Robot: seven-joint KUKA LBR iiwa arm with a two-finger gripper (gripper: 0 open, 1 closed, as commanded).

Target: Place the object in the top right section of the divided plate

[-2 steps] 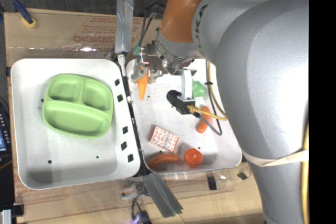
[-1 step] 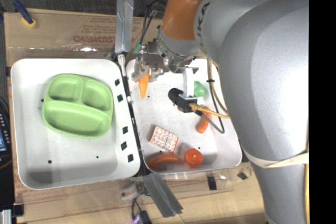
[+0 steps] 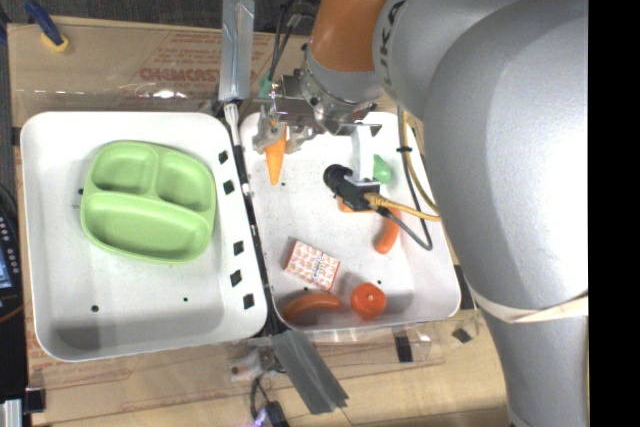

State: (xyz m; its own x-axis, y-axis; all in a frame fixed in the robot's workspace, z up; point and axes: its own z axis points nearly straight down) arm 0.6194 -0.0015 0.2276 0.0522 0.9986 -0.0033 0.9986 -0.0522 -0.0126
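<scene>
Two white bins sit side by side, and the coming move turns on the wall between them. Well to the left of the gripper [image 3: 277, 133], in the left bin [image 3: 40, 245], lies the green plate [image 3: 92, 207]. It is flat and a little skewed, with one large section on its near side and two small ones on its far side. The top right section [image 3: 186, 179] is the part of the plate closest to the gripper. It lies to the gripper's left and slightly toward the view's lower edge, across the dividing wall.

The gripper hangs over the far left corner of the right bin [image 3: 430, 290], just beside that wall. Its fingers are drawn in to a narrow gap, and the thick end of an orange carrot [image 3: 273, 163] sits between them. The carrot hangs below the gripper with its long axis running toward the view's lower edge, tip pointing away from the fingers. I judge it held and clear of the bin floor, though the slanted view makes its height hard to read.

Right of the gripper lie a green piece [image 3: 382, 167] and, lower, an orange piece [image 3: 385, 237]. Below and to the right, well apart from the gripper, are a patterned block [image 3: 312, 265], a red sausage [image 3: 308, 305] and an orange ball [image 3: 368, 299].

The next move probably calls for a short carry leftward over the wall.
</scene>
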